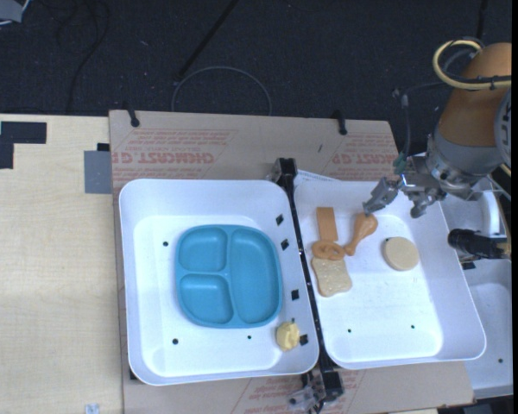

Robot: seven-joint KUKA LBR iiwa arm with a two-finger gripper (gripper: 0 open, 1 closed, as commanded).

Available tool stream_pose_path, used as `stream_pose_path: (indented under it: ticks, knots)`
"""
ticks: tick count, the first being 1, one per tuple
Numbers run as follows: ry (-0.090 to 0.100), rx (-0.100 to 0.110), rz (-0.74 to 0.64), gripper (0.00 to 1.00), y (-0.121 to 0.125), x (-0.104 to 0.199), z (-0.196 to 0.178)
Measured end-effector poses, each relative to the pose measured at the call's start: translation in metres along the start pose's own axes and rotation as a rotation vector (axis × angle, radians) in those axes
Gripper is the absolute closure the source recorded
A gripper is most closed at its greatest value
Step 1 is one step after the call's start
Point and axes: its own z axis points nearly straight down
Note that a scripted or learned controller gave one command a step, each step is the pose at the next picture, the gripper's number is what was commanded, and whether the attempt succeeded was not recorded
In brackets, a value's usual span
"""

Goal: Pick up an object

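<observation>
My gripper (403, 202) hangs over the far right part of the right bin (388, 339), its two fingers spread open with nothing between them. Just below and left of it lies an orange drumstick-shaped piece (361, 231). A round tan disc (401, 254) rests below the gripper. Farther left are an orange strip (327, 223), a small orange pretzel-like piece (327, 250) and a tan slice of bread (332, 277). All lie flat on the bin floor.
The left bin (147, 231) holds a blue divided plate (227, 275) and a small yellow lump (287, 335) at its near right corner. A black divider (295, 257) runs between the bins. Cardboard lies under both bins.
</observation>
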Motion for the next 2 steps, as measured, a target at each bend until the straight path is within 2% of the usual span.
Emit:
stream_pose_path:
  ticks: [1, 2]
  knots:
    - [-0.003, -0.014, -0.002, 0.00, 0.003, 0.000, -0.008]
    - [-0.002, -0.008, -0.001, 0.00, 0.010, -0.006, 0.048]
